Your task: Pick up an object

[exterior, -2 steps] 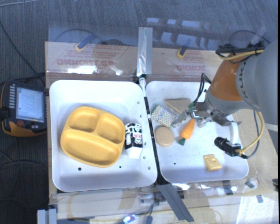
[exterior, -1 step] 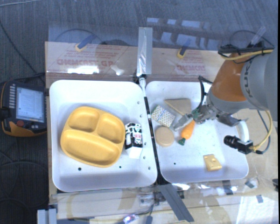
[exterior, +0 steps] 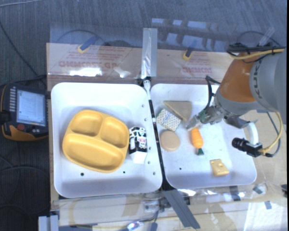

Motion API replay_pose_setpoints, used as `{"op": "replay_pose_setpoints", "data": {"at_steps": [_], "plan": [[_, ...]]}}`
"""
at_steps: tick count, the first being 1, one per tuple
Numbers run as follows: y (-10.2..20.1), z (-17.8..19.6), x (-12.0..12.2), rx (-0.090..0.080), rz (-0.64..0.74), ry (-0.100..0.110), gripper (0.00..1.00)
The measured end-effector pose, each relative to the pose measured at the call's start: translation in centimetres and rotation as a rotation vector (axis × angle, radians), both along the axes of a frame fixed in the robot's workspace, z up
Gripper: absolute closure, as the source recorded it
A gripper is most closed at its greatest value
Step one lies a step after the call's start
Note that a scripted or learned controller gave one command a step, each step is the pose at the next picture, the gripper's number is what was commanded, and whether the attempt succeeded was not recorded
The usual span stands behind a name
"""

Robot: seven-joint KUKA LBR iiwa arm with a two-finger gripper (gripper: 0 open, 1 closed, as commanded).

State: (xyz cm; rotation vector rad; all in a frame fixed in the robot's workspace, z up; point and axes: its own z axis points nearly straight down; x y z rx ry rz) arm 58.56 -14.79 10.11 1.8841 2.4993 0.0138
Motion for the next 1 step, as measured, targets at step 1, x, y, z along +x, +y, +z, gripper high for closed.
{"op": "replay_pose_setpoints", "data": {"at_steps": [1], "plan": [[0.18,12.28,-0.97,-0.002,0.106,0.014,1.0]]}}
